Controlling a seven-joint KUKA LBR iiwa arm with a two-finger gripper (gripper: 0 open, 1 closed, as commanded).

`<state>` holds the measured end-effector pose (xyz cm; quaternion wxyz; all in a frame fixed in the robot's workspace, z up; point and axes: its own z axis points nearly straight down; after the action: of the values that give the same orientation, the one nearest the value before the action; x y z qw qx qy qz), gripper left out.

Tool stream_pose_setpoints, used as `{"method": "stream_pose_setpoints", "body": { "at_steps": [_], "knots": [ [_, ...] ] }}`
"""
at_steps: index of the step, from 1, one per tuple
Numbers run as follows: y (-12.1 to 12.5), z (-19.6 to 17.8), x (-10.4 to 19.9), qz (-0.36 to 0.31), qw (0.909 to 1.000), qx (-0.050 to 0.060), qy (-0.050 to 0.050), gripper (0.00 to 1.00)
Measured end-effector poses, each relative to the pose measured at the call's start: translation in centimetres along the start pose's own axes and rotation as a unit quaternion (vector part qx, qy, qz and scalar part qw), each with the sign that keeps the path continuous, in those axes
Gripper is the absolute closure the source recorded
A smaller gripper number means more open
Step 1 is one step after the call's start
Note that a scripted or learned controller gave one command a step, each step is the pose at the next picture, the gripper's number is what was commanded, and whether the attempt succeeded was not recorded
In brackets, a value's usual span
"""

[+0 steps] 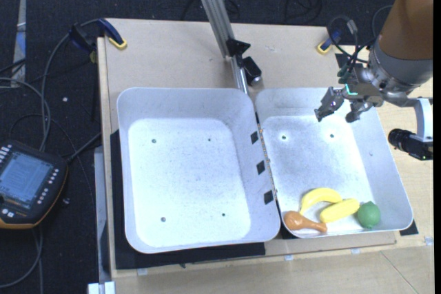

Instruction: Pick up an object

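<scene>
Gripper: our dark two-finger gripper (340,109) hangs over the far, upper part of the right-hand shallow white bin (386,162), below the grey wrist with its orange band. Its two fingers stand spread apart with nothing between them, so we read it as open and unloaded.

Targets: we see four small things huddled in that bin's near corner: a curved yellow plastic banana (319,197), a second straighter yellow piece (340,210) touching it, a round green lime-like ball (369,215) just beside that, and an orange-brown drumstick-shaped piece (303,222) at the near rim.

Direction: from the gripper the cluster lies toward the near edge of the bench, well apart, roughly straight down the bin.

Long axis: the yellow pieces run slantwise, from lower left up to the right; we judge the fingers should close across that line.

Left-hand white bin (131,148): not involved, in our judgement.
</scene>
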<state>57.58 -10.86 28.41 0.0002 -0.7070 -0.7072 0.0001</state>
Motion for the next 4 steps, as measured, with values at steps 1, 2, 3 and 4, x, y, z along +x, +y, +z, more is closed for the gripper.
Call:
{"method": "stream_pose_setpoints", "body": {
  "at_steps": [1,2,3,4],
  "knots": [
    [0.0,0.0,0.0,0.0,1.0,0.0,0.0,0.0],
    [-0.9,5.7,-0.3,0.0,1.0,0.002,0.0,0.0],
    [-1.2,10.0,-0.1,0.0,1.0,0.002,0.0,0.0],
    [-1.6,14.4,-0.6,0.0,1.0,0.002,0.0,0.0]
  ]
}}
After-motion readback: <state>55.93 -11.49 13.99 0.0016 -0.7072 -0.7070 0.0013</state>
